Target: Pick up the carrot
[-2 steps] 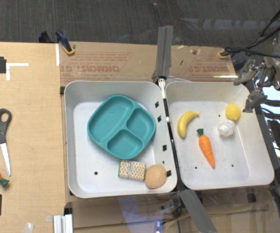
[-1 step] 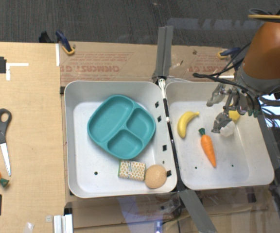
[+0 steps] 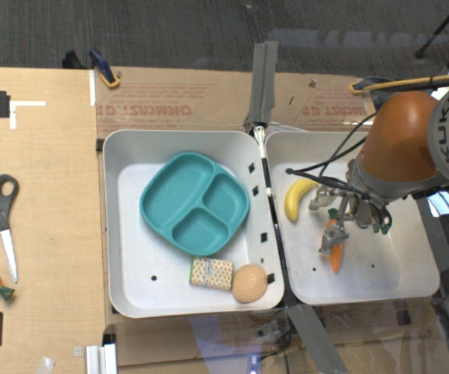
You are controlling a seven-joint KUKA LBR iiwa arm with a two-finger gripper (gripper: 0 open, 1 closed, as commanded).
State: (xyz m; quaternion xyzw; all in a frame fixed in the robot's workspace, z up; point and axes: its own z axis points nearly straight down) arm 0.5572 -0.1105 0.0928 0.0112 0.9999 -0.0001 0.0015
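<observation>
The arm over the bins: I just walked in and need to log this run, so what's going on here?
The grey arm reaches over the right bin, its gripper down at the carrot. The carrot appears to sit between its fingers, so it looks gripped. A banana lies beside it. The left bin holds a teal tray, a small packet and an egg-like ball.

A dark grey carpeted floor (image 3: 209, 14) is running across the top of the view. A light wooden bench (image 3: 37, 178) is occupying the left side, with black corner markings and white tape showing on it. A brown cardboard sheet (image 3: 178, 104) with reversed printing is lying beneath two white bins (image 3: 111, 209), held by a blue clamp (image 3: 104, 67). Lighting is falling evenly, casting soft shadows.
</observation>
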